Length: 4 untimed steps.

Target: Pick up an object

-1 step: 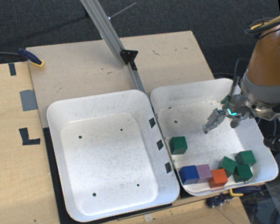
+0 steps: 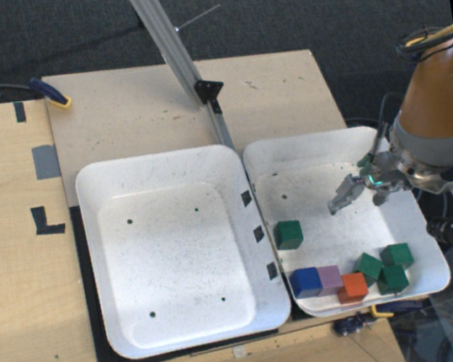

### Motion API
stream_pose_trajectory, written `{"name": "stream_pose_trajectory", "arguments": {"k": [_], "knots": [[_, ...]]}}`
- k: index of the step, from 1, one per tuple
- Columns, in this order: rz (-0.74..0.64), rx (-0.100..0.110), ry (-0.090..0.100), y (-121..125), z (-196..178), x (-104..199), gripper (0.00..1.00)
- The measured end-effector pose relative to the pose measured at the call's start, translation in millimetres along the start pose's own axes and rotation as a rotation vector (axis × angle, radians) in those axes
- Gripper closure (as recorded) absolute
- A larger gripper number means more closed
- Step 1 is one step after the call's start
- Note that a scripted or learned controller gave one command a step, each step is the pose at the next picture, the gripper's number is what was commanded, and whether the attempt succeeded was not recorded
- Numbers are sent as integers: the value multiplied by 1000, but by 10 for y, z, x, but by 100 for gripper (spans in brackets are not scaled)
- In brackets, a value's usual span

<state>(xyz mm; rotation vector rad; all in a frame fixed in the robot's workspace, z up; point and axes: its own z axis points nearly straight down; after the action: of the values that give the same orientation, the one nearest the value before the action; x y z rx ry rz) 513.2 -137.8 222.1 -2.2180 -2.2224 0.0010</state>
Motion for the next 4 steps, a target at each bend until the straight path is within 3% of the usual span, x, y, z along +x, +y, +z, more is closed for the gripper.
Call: {"name": "stream_pose_trajectory", "arguments": {"k": [1, 3, 4], "knots": [[2, 6, 0, 14, 588, -82, 0], [1, 2, -1, -7, 1319, -52, 0], [0, 2, 1, -6, 1212, -42, 100]]}}
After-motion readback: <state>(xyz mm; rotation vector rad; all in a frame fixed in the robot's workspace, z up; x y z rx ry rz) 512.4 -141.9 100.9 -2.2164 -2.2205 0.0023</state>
